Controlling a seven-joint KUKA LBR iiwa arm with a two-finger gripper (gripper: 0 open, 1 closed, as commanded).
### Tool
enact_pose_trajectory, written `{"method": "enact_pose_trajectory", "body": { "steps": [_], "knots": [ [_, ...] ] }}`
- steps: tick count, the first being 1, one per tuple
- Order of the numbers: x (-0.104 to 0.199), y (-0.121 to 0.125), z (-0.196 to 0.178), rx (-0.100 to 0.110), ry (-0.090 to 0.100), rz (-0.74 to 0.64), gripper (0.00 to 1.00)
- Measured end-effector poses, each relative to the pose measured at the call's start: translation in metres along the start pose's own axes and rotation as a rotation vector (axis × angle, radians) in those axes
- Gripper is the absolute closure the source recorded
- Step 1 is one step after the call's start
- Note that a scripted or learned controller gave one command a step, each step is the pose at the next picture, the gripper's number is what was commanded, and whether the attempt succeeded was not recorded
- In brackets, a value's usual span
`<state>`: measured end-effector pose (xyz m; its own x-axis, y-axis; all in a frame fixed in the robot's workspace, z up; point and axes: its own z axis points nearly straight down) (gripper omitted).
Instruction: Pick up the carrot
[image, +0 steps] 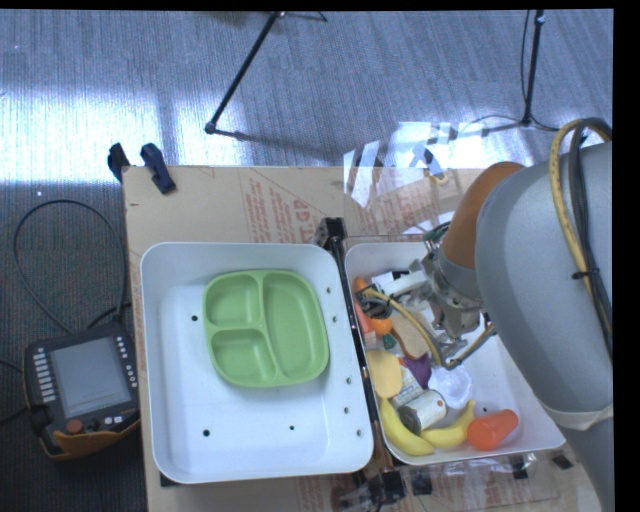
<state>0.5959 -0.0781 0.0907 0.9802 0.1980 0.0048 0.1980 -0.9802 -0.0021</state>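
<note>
- Nearest me, along the right bin's (540, 435) near edge, I see a banana (415, 437) and an orange-red piece (493, 429) at the near right corner; that could be the carrot, but I can't confirm it.
- Further in sit a pale yellow fruit (383, 371) and a small can (424, 409), crowded together.
- My likelier carrot (368, 318) lies by the bin's left wall, just left of the gripper (447, 318); its long axis I can't read.
- The gripper hovers mid-bin; whether it's parted or closed I cannot tell.
- Left bin holds a green divided plate (267, 327).
</note>
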Motion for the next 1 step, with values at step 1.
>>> {"method": "enact_pose_trajectory", "body": {
  "steps": [1],
  "knots": [
    [0.0117,0.0052,0.0044,0.005,-0.010,-0.008,0.00]
  ]
}}
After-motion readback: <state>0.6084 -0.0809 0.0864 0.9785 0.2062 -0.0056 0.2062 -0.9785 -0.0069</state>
